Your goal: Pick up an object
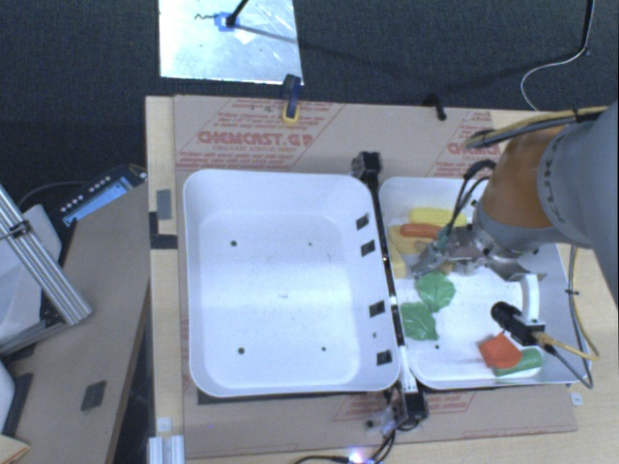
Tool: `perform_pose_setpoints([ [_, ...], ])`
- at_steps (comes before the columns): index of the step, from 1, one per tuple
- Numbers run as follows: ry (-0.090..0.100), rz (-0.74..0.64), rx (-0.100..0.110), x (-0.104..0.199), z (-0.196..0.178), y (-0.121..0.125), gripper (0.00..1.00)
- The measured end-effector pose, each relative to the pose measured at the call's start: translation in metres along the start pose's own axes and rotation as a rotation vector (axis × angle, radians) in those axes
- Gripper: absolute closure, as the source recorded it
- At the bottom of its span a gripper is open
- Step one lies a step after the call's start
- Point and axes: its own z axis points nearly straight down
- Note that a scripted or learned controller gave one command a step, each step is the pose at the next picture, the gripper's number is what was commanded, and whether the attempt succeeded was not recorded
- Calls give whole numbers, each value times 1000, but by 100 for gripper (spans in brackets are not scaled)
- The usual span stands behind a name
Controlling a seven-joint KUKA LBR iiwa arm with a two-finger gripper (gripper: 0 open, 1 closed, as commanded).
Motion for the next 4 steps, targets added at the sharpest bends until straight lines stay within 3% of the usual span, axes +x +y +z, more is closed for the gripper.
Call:
perform_pose_setpoints([
  [1, 1, -1, -1, 1, -11, 0, 100],
  [2, 0, -5, 1, -16, -1, 52, 100],
  [3, 14, -3, 45, -44, 2, 72, 100],
  [4, 4, -1, 10, -5, 1, -9, 100],
])
